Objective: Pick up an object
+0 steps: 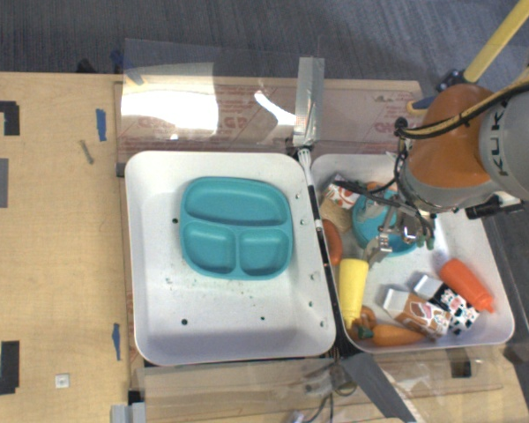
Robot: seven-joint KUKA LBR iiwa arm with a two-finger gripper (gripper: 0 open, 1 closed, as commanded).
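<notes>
The left bin point(150, 263) has broad bare floor on every side of a teal divided plate point(237, 227) that lies flat at its middle, well clear of the rim. The right bin point(498, 311) is crowded. A yellow corn-shaped toy point(353, 287) stands along its left wall, and an orange carrot point(390, 334) lies at the near edge, touching a brown patterned box point(430, 315). A black-and-white dice-like block point(458, 311) is just right of that box, and an orange bottle shape point(467, 286) is tilted near the right wall. A small grey block point(426, 284) sits between them. Little free floor remains there.

The arm point(450, 148) enters from the right, its orange band over the bin's far right corner. The tool point(397, 234) hangs over a teal round object point(370, 223) in the far part of the right bin. Whether its metal parts are spread or closed cannot be told, and nothing is clearly between them. The arm hides much of the teal object and the printed carton point(342, 196) beside it.

The tabletop point(44, 263) is pale wood with black and blue tape marks. Clear plastic sheeting point(172, 108) stands behind the bins, before grey carpet point(247, 16).
</notes>
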